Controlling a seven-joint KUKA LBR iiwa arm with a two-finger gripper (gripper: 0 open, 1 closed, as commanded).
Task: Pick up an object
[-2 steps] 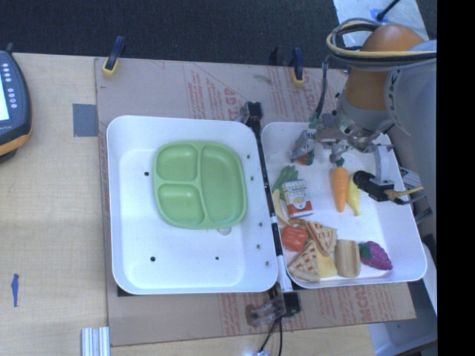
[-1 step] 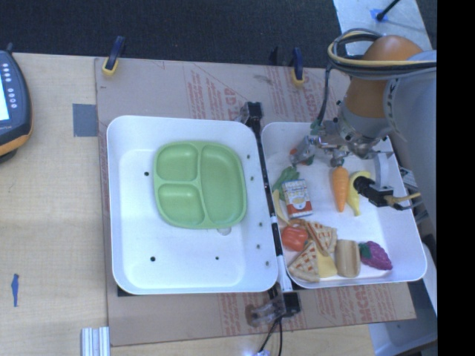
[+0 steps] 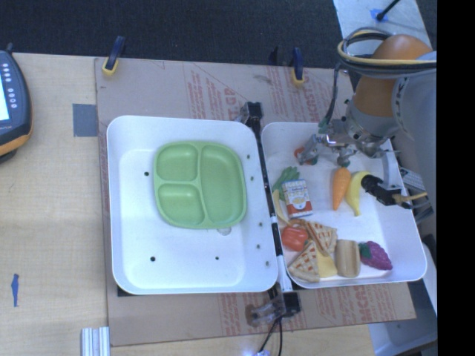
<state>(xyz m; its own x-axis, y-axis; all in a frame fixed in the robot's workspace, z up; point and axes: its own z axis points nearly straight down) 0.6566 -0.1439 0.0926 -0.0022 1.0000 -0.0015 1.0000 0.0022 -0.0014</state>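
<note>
My gripper (image 3: 326, 151) hangs over the far end of the right bin (image 3: 404, 228), its two fingers (image 3: 310, 153) spread apart with nothing between them. A small red item (image 3: 300, 153) lies just beside the left finger. Below the gripper lie a carrot (image 3: 339, 188) and a yellow banana-like piece (image 3: 356, 191). Further left are a small juice carton (image 3: 297, 197) and a green leafy item (image 3: 286, 176). At the near end sit a tomato (image 3: 294, 237), sandwich wedges (image 3: 320, 236), a bread piece (image 3: 346, 258) and purple grapes (image 3: 376, 256).
The left bin (image 3: 133, 258) holds a green divided plate (image 3: 200, 184). A control pendant (image 3: 11, 102) lies at the bench's far left. Clamps (image 3: 297, 69) stand along the back edge of the cardboard mat. The arm's body (image 3: 393, 87) looms over the right bin's far right corner.
</note>
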